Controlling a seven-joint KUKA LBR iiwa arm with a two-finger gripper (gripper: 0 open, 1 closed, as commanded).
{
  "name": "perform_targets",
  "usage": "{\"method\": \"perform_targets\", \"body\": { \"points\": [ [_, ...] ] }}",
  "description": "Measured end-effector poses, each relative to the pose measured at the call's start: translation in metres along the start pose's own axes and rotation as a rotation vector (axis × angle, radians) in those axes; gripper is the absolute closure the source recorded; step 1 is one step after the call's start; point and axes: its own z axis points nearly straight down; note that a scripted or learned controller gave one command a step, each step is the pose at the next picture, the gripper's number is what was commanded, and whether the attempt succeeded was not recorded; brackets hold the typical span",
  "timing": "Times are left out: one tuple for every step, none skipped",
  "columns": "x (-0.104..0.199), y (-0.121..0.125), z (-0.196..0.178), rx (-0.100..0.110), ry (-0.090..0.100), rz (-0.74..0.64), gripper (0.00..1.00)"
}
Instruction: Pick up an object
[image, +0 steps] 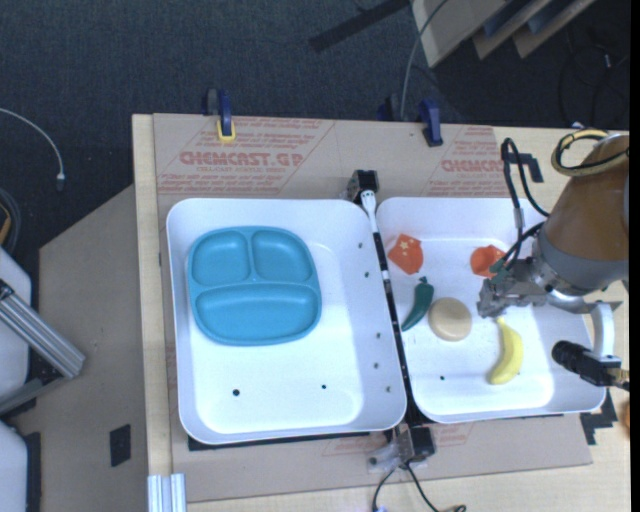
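The metal hand (497, 298) hangs low in the right glossy white bin (470, 392); whether it is parted or closed, I cannot tell. Just below lies a curved yellow banana (507, 355), beside a round beige ball (450, 320) and a green pepper (418, 303).

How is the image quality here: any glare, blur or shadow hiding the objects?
Camera view: even, soft lighting; both white bins look bright, nearly washed out, right bin; banana and green pepper sharp enough to identify; end effector slightly soft, its fingers unreadable; faint shadows only.
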Motion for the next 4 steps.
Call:
{"method": "perform_targets", "body": {
  "points": [
    [0.001,0.006,-0.042,-0.002,0.000,-0.002,1.00],
    [0.001,0.007,-0.088,-0.003,0.000,-0.002,1.00],
    [0.044,-0.005,-0.088,0.003,0.002,-0.005,1.00],
    [0.102,-0.008,-0.079,0.003,0.002,-0.003,1.00]
  ]
}}
